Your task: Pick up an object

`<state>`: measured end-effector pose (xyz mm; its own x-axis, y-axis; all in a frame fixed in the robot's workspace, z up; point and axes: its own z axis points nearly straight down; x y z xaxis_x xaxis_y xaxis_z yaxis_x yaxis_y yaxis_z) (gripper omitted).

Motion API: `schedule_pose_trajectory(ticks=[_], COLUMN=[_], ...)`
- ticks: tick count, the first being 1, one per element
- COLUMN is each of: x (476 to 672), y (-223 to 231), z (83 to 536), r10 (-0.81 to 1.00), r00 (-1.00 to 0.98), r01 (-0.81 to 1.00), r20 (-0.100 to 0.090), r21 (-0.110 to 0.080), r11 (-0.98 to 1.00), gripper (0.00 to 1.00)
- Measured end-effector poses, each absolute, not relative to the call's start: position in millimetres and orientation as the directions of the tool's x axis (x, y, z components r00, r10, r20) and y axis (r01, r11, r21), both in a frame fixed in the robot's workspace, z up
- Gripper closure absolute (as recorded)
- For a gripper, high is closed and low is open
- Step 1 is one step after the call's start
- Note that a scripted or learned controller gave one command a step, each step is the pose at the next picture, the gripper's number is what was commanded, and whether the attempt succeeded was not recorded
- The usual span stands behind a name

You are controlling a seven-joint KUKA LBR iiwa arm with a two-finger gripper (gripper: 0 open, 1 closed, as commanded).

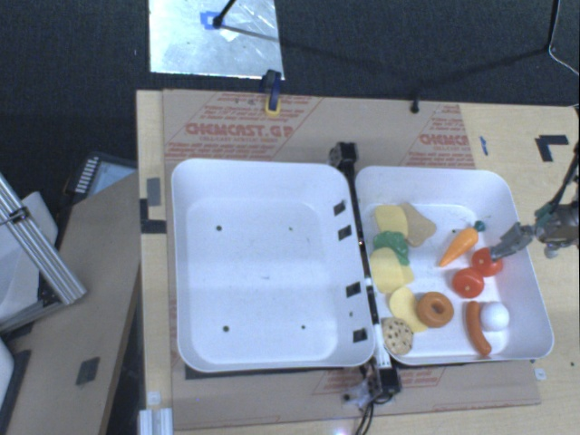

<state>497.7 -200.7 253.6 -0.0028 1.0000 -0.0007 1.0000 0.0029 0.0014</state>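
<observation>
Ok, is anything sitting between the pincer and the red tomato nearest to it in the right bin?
Nothing visible stands between them. The pincer sits at the right bin's right side, right next to the upper red tomato. The carrot lies further left, out of the way.

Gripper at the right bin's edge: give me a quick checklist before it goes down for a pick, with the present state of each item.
1. Gripper over the right bin, near its right wall: ok.
2. Candidate below: a red tomato lies right beside the tip, a second tomato just past it: ok.
3. Nothing held yet: ok.
4. Finger opening: cannot tell.
5. Room around the target: not ok; the carrot, both tomatoes, the sausage and the white egg lie close together.
6. Height above the toys: cannot tell from this slanted view.
</observation>
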Motion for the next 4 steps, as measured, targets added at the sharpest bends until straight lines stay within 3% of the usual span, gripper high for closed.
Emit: schedule_pose_trajectory(ticks=[1, 2, 3, 4], x=[484.5, 572.8, 570.3, 556.3], y=[-147, -78, -84, -48], z=[119, 84, 97, 190], r10=[1.000, 1.000, 1.000, 1.000], r00=[-0.007, -0.013, -0.004, -0.008], r01=[1.000, 1.000, 1.000, 1.000], r20=[0.006, 0.002, -0.001, 0.001], r21=[-0.010, 0.008, 0.007, 0.009], r11=[0.007, 0.013, 0.004, 0.008], gripper=[0.00, 0.00, 1.00, 1.00])
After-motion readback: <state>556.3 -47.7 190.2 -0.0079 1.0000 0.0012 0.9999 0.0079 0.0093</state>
